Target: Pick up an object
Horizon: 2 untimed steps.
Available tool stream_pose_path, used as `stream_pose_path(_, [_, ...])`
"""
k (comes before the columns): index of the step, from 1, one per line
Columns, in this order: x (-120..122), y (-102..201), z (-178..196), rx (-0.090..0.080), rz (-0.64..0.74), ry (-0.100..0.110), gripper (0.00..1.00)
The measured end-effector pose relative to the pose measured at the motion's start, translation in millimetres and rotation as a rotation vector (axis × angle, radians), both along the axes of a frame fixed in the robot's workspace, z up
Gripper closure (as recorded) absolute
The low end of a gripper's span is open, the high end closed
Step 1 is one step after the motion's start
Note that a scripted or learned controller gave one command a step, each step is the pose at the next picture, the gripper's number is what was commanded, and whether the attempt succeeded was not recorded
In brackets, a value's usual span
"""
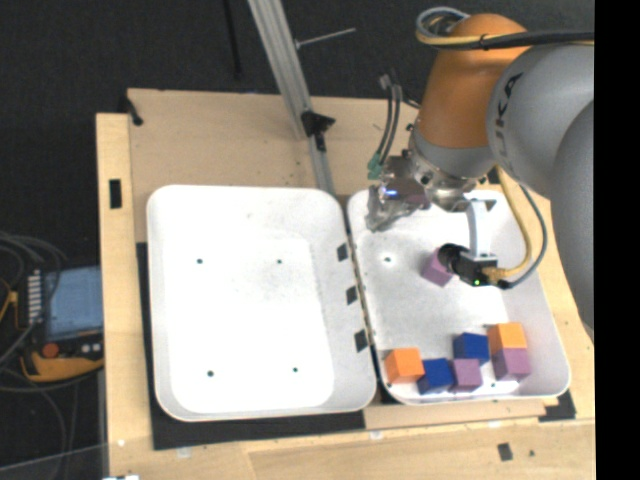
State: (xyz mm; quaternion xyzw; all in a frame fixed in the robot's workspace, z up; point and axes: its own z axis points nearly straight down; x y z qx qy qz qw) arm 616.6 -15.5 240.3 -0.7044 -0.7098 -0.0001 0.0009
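Observation:
My gripper [384, 211] hangs over the far left corner of the right bin [405, 313], below the orange band of the arm. Nothing shows in it. A purple block [436, 269] lies alone in the middle of that bin, to the right of the gripper and nearer the front. Along the bin's front edge sit an orange block [404, 364], a blue block [436, 375], a purple block [467, 373], another blue block [471, 346], a second orange block [507, 336] and a purple block [513, 362].
The left bin [240, 298] lies beside the right one, with a row of black clips [352, 293] between them. A slanted metal pole [288, 78] rises behind the bins. A black cable fitting [468, 264] hangs next to the lone purple block.

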Motion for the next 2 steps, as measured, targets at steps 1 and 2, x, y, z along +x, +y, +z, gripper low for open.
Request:
stream_pose_path(1, [-7, 46, 7, 0.001, 0.000, 0.001, 1.00])
stream_pose_path(2, [-11, 100, 11, 0.001, 0.001, -0.002, 1.00])
